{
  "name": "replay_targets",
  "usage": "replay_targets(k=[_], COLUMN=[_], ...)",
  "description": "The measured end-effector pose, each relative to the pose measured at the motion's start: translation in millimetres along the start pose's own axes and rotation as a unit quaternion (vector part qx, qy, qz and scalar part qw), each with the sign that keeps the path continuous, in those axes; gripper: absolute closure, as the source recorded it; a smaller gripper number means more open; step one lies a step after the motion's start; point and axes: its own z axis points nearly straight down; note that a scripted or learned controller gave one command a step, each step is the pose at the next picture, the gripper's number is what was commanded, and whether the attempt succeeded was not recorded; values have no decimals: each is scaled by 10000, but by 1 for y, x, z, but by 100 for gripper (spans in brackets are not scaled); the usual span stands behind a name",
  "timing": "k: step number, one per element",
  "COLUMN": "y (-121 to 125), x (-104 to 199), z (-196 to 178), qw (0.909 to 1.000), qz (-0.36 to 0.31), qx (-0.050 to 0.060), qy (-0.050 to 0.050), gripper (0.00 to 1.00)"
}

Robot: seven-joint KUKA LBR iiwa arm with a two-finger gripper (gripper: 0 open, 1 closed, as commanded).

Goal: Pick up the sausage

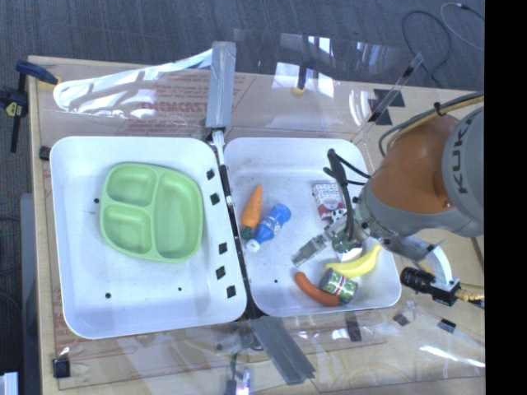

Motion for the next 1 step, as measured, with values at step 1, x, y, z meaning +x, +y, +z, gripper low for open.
replay_targets(k=[1], y=[-10], x=[-19], z=[92], qw=[9998], qz=[-178], qx=[7], qy=[17], gripper=[0])
